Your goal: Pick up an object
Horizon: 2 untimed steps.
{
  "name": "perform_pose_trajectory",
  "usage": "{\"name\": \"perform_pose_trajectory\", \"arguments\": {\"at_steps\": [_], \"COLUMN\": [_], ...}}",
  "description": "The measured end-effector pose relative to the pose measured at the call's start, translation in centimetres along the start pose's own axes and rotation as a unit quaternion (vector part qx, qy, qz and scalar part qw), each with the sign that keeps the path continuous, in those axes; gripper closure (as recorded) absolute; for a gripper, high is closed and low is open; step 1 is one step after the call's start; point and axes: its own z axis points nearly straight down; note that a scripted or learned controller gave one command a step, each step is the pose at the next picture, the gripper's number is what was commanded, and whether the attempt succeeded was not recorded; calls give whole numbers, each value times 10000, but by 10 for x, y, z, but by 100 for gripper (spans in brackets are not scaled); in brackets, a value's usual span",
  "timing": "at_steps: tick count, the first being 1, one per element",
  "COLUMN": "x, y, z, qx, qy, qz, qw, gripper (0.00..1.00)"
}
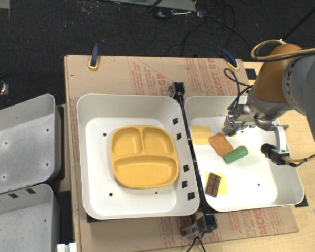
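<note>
Brown chocolate bar (213,184) lies on a yellow card (220,183) near the front edge of the right bin (283,193), the part closest to us. A bit farther back sit a green cylinder (235,155) and an orange-brown slab (220,144). They touch each other. A pale yellow block (200,135) rests just beside them, close to the wall between the bins. All these small things are loose and easy to reach, so any one of them could be the thing to pick up.

In the left bin (89,140) a yellow divided plate (145,157) lies flat in the middle. It is wide and thin, so I think it would be hard to grab.

The gripper (232,126) hangs low over the back of the right bin, just above the orange-brown slab. I think it is lining up on that slab or the green cylinder. Nothing is held that I can see.

The grey arm (299,83) and its orange band (270,77) cover the bin's back right corner. The tip of the tool is small and dark, so I cannot tell if it is open or closed.
</note>
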Motion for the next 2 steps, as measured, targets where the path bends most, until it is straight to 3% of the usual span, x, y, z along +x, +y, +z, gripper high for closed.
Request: {"name": "perform_pose_trajectory", "arguments": {"at_steps": [2], "x": [0], "y": [6], "z": [-107], "qx": [4], "qy": [-4], "qz": [-19], "qw": [10000], "gripper": [100]}}
